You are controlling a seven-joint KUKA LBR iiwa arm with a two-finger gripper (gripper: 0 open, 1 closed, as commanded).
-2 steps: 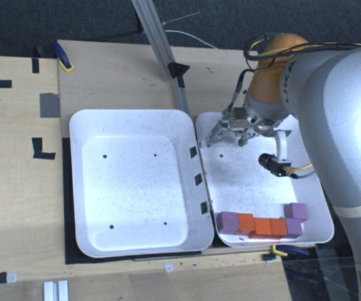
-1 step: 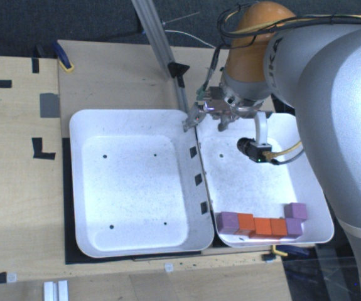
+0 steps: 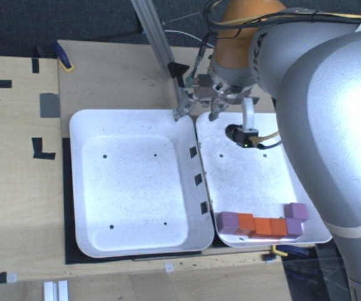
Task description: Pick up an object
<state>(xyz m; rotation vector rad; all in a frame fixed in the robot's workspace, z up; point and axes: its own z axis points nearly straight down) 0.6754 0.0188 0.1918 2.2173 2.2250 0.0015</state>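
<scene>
While the gripper point(image 3: 198, 113) hangs over the bins' far rims, fingers apart, nothing sits between them.
Purple and orange blocks point(image 3: 263, 223) (one row) line the right bin's point(image 3: 255, 174) near edge.

Blocks point(image 3: 263, 223) are crowding my right bin's point(image 3: 243, 180) near edge; its middle is lying open, and the left bin's point(image 3: 130, 180) whole floor is lying free.

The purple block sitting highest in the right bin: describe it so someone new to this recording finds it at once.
Start at the right bin, the white bin under the grey arm. Along its near edge runs a row of purple and orange blocks. At the row's right end, one purple block is perched on top of the others, the only one raised above the row.
</scene>
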